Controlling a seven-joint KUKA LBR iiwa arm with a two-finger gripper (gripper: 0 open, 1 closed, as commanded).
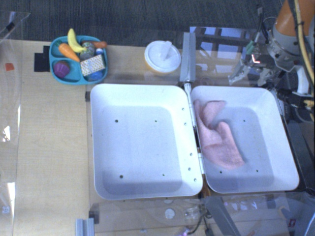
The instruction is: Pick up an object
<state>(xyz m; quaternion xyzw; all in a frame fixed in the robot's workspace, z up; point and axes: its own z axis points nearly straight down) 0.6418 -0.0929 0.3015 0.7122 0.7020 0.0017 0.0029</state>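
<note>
A pink cloth (219, 136) is seen lying crumpled in the right-hand white bin (275, 132), against that bin's left wall and running from near its far edge toward its middle; nothing else is seen in that bin, so the cloth is judged to be the thing to be picked up; the left-hand white bin (142, 141) is seen beside it, the two being joined along a grey divider (193, 132). The gripper (244, 73) is seen at the far right, above and beyond the right-hand bin's far rim, well apart from the cloth; its fingers appear slightly spread and nothing is seen between them, so no grasp is judged to have been made. The step in hand is therefore judged to be the approach, with the reach not yet begun over the bin. For the next move, the gripper would need to be carried leftward and toward the near side until it is over the bulk of the cloth, lowered with the fingers spread, and closed on a raised fold, since a flat layer might slip out. On the bench beyond the bins, a blue tray of toy food (78, 59) and a white lidded bowl (163, 56) are seen; neither is judged to be involved.
</note>
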